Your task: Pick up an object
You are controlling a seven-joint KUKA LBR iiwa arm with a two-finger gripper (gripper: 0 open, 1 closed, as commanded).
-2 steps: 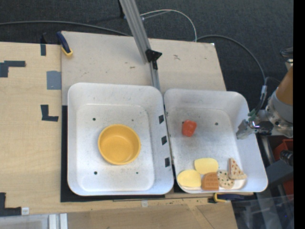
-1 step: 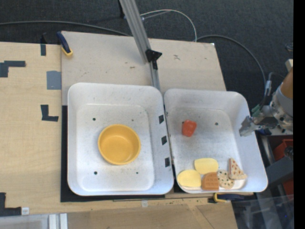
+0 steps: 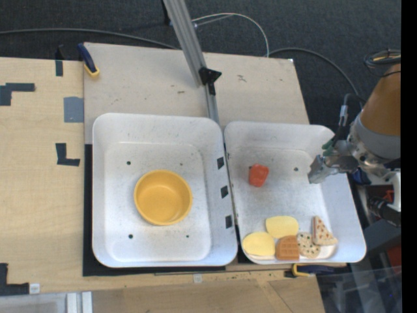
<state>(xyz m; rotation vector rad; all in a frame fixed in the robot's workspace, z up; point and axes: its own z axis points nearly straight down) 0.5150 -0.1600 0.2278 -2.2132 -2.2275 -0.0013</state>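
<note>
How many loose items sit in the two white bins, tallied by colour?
Yellow: 3 - round yellow plastic bowl in the left bin, two flat pale-yellow pieces in the right bin.
Red: 1 - small red block.
Orange: 1 - orange-brown square piece.
Beige: 2 - speckled cracker-like piece, tan wedge.
Total: 7

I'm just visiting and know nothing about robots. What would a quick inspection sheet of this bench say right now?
Surface: pale bench bearing a left bin and a right bin, side by side.
Job's things: yellow bowl in the left bin; small red object mid right bin; yellow pieces, an orange-brown piece and a speckled wedge clustered at its near edge.
Clutter: yellow-and-blue clamp at the bench's far left corner.
Grippers: end effector over the right bin's right rim, nothing seen in it.
Cables: black cables on the dark floor.
Surroundings: slanted metal pole; wooden board at left.
</note>
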